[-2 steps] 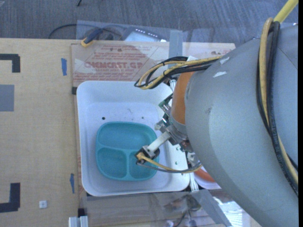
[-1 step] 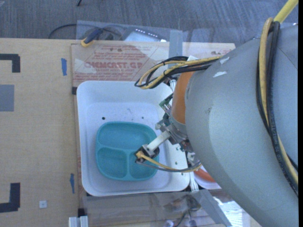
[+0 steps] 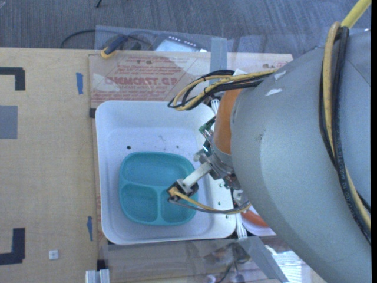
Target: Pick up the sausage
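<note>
The big grey arm (image 3: pixel 294 158) covers the right part of the view and reaches down over the right edge of the left white bin (image 3: pixel 112 128). My gripper (image 3: pixel 228 184) sits under the orange-banded wrist, mostly hidden by it. Under the arm, by the bin's lower right corner, an orange-red curved sliver (image 3: pixel 254 219) peeks out. It could be the sausage, but too little of it shows to tell. I see nothing held between the fingers.
A teal divided plate (image 3: pixel 147 175) lies in the left bin, toward its front. Yellow and black cables (image 3: pixel 200 87) loop above the bin's far right corner. Brown cardboard (image 3: pixel 47 158) covers the bench to the left.
</note>
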